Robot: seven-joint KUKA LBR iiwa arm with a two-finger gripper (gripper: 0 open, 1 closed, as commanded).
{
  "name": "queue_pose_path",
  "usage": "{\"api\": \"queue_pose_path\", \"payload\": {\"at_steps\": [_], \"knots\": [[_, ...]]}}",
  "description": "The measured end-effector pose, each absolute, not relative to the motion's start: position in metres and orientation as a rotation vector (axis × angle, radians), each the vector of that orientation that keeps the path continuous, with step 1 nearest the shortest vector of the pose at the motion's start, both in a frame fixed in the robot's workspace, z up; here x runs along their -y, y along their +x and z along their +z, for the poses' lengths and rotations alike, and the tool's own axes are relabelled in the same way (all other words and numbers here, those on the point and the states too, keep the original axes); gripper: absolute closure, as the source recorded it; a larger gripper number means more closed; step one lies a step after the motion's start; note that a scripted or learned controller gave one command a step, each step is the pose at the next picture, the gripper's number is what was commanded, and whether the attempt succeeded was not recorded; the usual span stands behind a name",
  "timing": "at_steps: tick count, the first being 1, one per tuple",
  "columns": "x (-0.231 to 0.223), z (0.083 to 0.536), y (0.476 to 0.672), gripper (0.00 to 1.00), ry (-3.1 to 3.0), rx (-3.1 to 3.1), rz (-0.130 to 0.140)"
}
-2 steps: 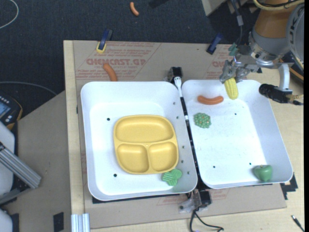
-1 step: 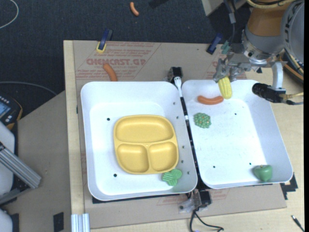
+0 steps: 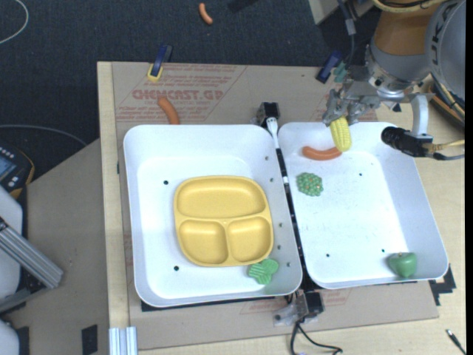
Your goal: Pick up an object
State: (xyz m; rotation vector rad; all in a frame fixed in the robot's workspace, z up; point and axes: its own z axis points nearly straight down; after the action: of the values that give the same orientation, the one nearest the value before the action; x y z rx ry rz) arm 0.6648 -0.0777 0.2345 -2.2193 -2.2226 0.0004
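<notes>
Hanging directly beneath the gripper (image 3: 346, 118), a yellow toy corn cob (image 3: 341, 134) is seen at the twelve o'clock end of the right bin (image 3: 414, 198), near that bin's far wall. The cob's long axis is set roughly upright in the view, tilted slightly, with its top tucked up between the metal fingers, so it is judged to be gripped at its upper end with the gripper narrowed around it; whether the cob has cleared the bin floor cannot be told from this slanted view.

Just below the cob, toward six o'clock, an orange toy sausage (image 3: 321, 153) is laid crosswise, near or touching the cob's lower tip; which of the two cannot be settled. A green toy broccoli floret (image 3: 310, 184) is placed further toward six o'clock from the sausage, and a green pepper (image 3: 403, 264) is lodged in the bin's four o'clock corner. In the left bin (image 3: 148, 198), a yellow divided plate (image 3: 222, 220) is set centrally, with a green leafy toy (image 3: 262, 271) at its five o'clock edge.

A straight upward lift is judged to be what the pick calls for next.
</notes>
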Motion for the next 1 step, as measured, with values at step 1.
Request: {"api": "queue_pose_path", "payload": {"at_steps": [1], "knots": [[0.0833,0.2349,0.6644,1.00,-2.222,2.221,0.001]]}}
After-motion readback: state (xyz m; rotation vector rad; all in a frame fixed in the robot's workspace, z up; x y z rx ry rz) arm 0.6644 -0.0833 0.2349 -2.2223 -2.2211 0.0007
